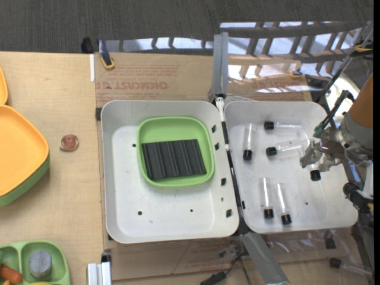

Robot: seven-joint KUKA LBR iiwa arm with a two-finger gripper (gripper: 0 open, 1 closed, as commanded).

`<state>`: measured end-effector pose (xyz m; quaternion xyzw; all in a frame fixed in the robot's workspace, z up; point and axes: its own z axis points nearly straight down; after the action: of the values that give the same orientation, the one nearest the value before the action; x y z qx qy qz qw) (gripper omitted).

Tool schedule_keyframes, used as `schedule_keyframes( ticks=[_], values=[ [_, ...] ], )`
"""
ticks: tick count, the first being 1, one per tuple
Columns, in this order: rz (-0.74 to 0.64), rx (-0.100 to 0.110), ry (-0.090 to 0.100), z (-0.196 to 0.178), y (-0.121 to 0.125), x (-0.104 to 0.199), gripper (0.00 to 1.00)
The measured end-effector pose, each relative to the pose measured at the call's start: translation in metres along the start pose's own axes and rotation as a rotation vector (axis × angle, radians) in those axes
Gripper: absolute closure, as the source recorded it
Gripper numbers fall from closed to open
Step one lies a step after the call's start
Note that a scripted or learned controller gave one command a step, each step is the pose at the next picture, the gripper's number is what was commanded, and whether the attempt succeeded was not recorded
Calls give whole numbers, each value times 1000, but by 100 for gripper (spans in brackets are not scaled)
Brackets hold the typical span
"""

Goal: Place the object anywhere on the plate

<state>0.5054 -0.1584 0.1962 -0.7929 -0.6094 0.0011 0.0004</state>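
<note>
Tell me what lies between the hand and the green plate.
In the camera view, clear tubes with black caps and the bins' rims lie between the hand and green plate.

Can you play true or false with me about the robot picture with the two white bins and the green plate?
1. The green plate sits in the left bin. True.
2. A dark ridged mat lies on the plate. True.
3. The clear tubes with black caps are on the plate. False: they lie in the right bin, several of them scattered about.
4. The gripper is over the left bin. False: it is at the right bin's right side, close to a black-capped tube.
5. Orange plates are stacked on the wooden bench at the far left. True.
</note>
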Motion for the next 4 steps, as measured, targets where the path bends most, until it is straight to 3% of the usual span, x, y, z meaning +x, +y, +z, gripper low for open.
schedule_keyframes(
  ticks=[1, 2, 3, 4],
  values=[
    [-69, 3, 1, 32, -30, 2, 100],
    [-249, -1, 0, -30, -39, 50, 100],
    [-492, 0, -1, -5, -9, 95, 100],
    [-626, 0, -1, 1, 7, 137, 100]
  ],
)
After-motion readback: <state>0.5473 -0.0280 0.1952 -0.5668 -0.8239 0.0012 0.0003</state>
